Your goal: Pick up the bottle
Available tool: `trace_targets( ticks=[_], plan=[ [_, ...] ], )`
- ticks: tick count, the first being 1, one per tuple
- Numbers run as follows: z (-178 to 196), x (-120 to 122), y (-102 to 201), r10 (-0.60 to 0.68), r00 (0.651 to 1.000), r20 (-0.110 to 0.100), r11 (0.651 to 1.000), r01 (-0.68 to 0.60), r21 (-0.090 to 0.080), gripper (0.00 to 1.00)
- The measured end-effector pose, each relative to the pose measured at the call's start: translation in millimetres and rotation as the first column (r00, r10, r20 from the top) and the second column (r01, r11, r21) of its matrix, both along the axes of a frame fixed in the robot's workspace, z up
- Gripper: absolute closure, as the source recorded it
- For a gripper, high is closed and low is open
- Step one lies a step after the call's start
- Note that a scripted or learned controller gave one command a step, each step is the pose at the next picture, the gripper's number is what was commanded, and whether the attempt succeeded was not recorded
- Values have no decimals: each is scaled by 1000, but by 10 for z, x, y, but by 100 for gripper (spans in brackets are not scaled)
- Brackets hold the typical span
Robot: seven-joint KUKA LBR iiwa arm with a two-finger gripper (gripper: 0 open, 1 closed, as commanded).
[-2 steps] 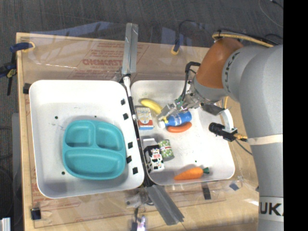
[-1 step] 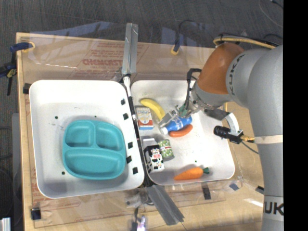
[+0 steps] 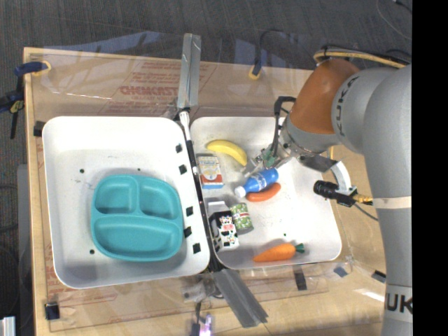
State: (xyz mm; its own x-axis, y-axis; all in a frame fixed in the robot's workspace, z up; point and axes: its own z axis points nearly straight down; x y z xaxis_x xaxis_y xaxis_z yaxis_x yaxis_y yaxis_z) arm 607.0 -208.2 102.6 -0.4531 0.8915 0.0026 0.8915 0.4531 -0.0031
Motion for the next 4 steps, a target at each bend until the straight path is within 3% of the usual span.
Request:
trace_targets(
  ticks=[1, 2, 3, 4],
  plan=[
    [808, -227, 110, -44, 999, 4, 999, 44, -2, 100],
    [78, -995, 657, -41, 999, 24, 999, 41, -6, 100],
    [892, -640, 1428, -388, 922, 3, 922, 388, -1, 100],
    [2045, -838, 1090, -506, 862, 4, 862, 506, -1, 100]
  ],
)
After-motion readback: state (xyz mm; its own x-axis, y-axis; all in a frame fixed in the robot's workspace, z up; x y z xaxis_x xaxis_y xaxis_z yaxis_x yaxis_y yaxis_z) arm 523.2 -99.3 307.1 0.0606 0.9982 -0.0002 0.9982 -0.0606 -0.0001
